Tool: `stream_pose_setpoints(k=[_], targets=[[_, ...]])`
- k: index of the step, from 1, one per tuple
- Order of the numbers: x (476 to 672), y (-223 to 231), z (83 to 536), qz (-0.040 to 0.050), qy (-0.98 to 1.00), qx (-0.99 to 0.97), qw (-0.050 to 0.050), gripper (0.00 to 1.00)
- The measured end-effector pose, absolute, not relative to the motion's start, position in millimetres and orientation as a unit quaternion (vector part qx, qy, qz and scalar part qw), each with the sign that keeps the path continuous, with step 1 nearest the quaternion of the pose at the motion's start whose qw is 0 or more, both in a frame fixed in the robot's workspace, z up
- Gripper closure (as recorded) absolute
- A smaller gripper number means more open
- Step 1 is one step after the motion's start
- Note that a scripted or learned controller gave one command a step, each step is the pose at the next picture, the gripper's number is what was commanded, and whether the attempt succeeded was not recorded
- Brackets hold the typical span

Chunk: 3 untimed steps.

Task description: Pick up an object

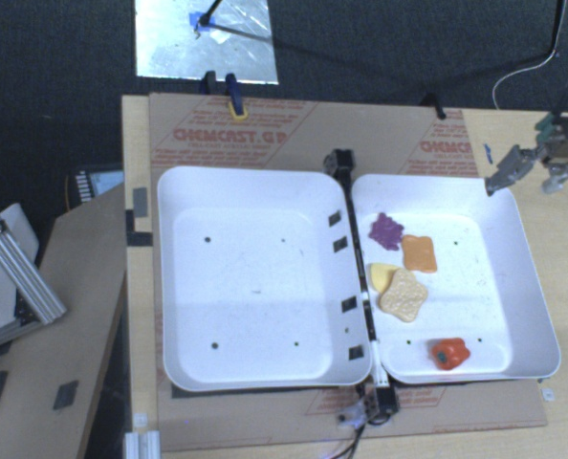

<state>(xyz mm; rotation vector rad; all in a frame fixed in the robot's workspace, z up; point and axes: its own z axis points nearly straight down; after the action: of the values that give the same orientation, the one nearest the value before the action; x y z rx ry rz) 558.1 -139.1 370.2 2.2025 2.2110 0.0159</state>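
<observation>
The objects, a purple piece (386,229), orange slab (419,253), yellow piece (382,276), tan cracker (404,296) and red pepper (449,353), lay in the right bin (513,256), while the gripper (523,168) hung above its far right corner, jaws' state untellable.

"chemcast gp" on brown sheet (294,122)

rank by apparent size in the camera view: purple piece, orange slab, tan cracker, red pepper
1. tan cracker
2. orange slab
3. red pepper and purple piece look about alike, too close to rank.
</observation>
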Motion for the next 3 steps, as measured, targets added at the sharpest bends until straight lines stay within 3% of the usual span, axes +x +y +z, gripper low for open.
stream_pose_setpoints(k=[1,2,3], targets=[[539.8,-127,541,0.0059,0.709,0.705,0.009,0.00],[540.5,-127,544,0.0022,0.710,0.704,0.004,1.00],[512.9,-67,360,-0.0040,0.710,0.704,-0.007,1.00]])
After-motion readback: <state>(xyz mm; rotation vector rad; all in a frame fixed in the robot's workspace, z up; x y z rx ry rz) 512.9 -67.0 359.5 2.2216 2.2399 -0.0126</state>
